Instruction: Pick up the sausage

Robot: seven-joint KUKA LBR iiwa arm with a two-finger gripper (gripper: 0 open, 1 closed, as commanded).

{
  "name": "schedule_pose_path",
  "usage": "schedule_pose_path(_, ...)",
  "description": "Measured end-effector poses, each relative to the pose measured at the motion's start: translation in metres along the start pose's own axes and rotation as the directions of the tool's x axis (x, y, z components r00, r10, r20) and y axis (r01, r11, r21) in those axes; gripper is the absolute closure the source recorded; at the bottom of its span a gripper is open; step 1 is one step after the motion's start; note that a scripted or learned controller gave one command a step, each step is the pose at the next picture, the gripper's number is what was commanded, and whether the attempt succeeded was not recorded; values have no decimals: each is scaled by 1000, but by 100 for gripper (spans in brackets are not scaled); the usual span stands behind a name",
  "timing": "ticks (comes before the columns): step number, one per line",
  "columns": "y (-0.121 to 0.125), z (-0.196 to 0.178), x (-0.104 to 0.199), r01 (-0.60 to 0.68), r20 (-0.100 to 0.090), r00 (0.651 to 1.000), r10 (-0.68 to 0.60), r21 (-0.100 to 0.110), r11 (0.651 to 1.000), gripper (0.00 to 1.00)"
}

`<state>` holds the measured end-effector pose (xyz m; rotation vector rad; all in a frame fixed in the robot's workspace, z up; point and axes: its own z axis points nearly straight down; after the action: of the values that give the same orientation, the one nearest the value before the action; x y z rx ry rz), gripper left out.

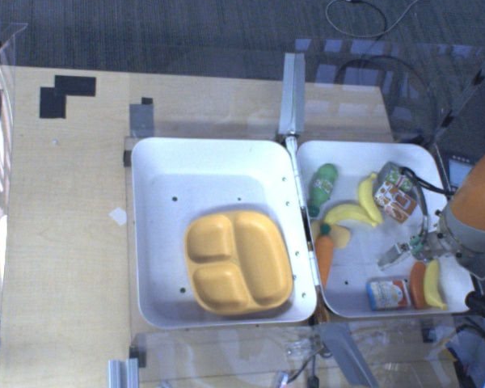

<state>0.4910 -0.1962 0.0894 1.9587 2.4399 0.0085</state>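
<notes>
The sausage is a short reddish-brown piece lying at the near right of the right bin. It rests between a blue-labelled can and a yellow banana. My gripper hangs just above and slightly behind the sausage. It is open, one finger juts left, and there is nothing between the fingers. The orange band of the arm enters from the right.
The right bin also holds a green bottle, two bananas, a snack packet and a carrot along its left wall. A yellow divided plate lies in the left bin.
</notes>
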Motion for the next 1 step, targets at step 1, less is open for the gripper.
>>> schedule_pose_path(1,3,-12,1,3,1,1000,-3,-7,1000,100)
